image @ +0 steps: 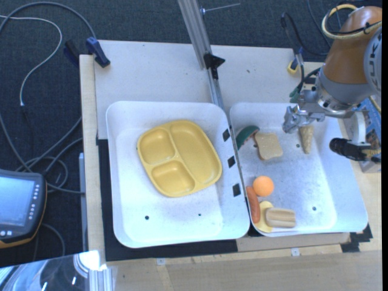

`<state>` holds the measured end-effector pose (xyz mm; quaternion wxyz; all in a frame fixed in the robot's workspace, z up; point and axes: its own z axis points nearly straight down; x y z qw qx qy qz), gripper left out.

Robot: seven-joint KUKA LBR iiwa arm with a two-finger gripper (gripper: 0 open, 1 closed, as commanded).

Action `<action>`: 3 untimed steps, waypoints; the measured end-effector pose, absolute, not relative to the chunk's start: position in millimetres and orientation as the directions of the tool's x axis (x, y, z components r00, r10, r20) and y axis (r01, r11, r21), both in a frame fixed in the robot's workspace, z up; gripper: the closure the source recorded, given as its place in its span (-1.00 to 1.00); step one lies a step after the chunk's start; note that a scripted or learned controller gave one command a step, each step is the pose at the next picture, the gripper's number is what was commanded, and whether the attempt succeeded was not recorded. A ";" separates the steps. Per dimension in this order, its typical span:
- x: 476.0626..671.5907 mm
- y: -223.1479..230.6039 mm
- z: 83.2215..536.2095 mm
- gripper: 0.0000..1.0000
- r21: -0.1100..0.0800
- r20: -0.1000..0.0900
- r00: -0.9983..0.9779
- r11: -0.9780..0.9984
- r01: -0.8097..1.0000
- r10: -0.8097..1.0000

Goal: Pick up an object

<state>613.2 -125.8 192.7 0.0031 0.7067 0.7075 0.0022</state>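
My gripper (294, 121) hovers over the far right part of the right bin (327, 187), on the grey arm coming in from the right. A small tan stick-shaped piece (306, 140) is just below and right of it; whether it is gripped or lying in the bin I cannot tell. A bread slice (268, 145) lies to the gripper's left, with a green piece (247, 134) beside it. Nearer the front are an orange ball (263, 186), an orange-red carrot-like stick (253, 204) and a tan block (279, 217) on a yellow piece.
The left bin (127, 187) holds a yellow divided plate (179, 157). A metal post (203, 47) rises between the bins at the back. A blue clamp (97, 50) sits on the bench's far left corner.
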 end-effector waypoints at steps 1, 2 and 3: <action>614.7 -125.6 229.2 1.00 0.006 -0.001 -0.001 0.001 1.000 1.000; 621.0 -77.8 239.2 1.00 0.004 0.002 -0.007 0.007 1.000 1.000; 628.6 -33.1 241.3 1.00 0.003 0.002 -0.006 0.006 1.000 1.000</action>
